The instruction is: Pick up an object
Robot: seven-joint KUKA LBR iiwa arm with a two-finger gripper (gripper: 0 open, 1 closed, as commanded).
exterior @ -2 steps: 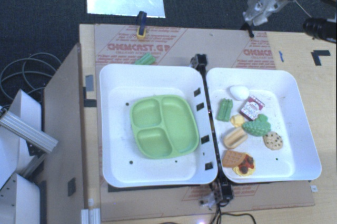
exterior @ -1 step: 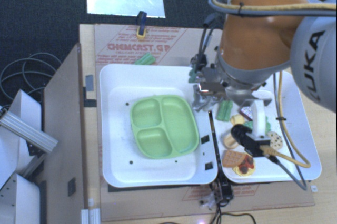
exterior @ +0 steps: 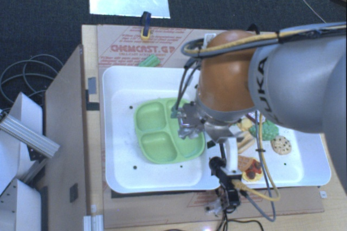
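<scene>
Beside the gripper [exterior: 191, 126], whose state I cannot tell, a light green compartmented plastic tray [exterior: 160, 135] lies in the left shallow white bin [exterior: 122, 116].

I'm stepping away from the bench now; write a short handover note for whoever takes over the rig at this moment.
Hand: low over the right side of the green divided tray, in the left bin. The arm hides its tips.
Things: the tray lies flat in the left bin. The right bin holds small play-food pieces, among them a cookie and a pizza slice.
Done: nothing visibly lifted.
Left: grasp an object and raise it.
</scene>
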